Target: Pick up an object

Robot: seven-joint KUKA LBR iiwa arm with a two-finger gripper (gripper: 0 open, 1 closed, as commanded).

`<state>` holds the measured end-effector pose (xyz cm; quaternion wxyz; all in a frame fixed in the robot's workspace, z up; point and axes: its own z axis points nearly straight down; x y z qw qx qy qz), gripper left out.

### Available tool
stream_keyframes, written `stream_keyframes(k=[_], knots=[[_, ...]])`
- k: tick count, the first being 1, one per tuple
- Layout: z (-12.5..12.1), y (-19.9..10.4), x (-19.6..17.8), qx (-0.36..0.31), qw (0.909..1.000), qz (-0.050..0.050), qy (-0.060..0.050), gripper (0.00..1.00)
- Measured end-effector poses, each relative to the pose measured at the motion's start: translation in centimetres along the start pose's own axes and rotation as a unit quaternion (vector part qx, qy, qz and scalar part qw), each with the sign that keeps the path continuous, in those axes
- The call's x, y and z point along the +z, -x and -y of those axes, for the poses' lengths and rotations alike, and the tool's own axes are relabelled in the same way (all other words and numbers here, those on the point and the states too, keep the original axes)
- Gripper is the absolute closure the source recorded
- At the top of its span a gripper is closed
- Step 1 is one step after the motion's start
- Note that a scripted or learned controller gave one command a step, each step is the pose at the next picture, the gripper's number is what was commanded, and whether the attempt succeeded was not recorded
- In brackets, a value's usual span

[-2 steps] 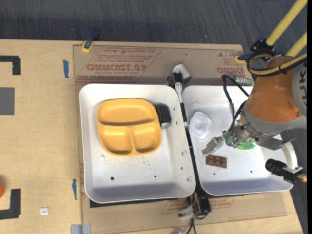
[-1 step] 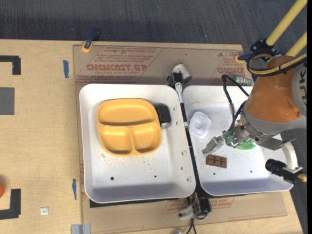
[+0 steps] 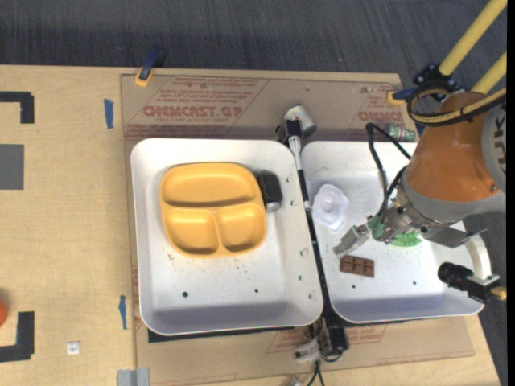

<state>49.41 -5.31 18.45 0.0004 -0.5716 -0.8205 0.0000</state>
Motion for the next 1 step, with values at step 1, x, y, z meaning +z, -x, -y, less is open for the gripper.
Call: stream_keyframes(k=[1], knots=[[0.00, 0.00, 0.00, 0.000, 1.0000, 0.000, 0.000, 0.00]])
